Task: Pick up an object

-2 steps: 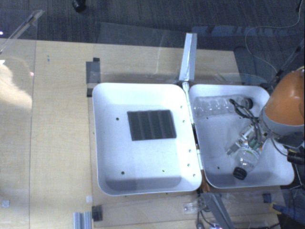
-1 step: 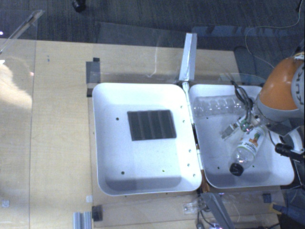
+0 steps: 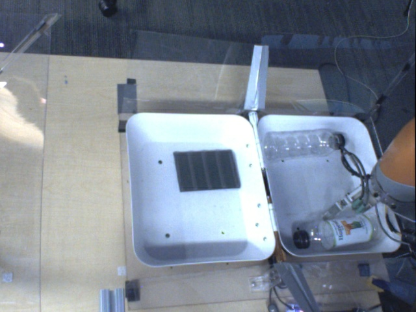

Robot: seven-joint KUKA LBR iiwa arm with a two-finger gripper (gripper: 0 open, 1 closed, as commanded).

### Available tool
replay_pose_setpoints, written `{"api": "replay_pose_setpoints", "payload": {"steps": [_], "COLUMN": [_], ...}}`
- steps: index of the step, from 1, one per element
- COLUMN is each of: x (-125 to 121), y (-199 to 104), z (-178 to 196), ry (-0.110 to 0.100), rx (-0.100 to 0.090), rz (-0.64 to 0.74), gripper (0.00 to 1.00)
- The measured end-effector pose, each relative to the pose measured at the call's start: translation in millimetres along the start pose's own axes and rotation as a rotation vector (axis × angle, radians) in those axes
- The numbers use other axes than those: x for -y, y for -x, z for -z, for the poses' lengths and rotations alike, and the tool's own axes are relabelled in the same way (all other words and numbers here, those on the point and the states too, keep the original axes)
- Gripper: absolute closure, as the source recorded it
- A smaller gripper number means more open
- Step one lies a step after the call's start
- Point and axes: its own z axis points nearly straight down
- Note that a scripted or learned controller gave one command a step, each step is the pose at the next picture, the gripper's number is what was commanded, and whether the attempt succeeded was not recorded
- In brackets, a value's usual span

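In the right bin (image 3: 305,181) a small bottle (image 3: 335,233) with a black cap and a white label lies on its side along the near wall. At the bin's far side lies a clear plastic bottle (image 3: 302,143), also on its side. My gripper (image 3: 348,206) reaches in from the right and hovers just above the labelled bottle, near its far side. The grey arm with its orange band (image 3: 398,158) hides the bin's right edge. Nothing is visibly held.
The left bin (image 3: 149,194) holds a dark ribbed rectangular pad (image 3: 206,169) near its middle. Black cables (image 3: 351,161) loop from the wrist over the right bin. A metal post (image 3: 256,83) stands behind the seam between the bins.
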Motion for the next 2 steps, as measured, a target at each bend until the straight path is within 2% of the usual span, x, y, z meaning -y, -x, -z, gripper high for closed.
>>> {"api": "replay_pose_setpoints", "payload": {"steps": [1,2], "x": [-37.8,-49.3], "y": [18.8,25.9], "z": [-1.0,99.9], "ry": [0.002,-0.002], "rx": [0.000,-0.002], "rz": [-0.001,-0.253], "gripper": [0.00,0.00]}}
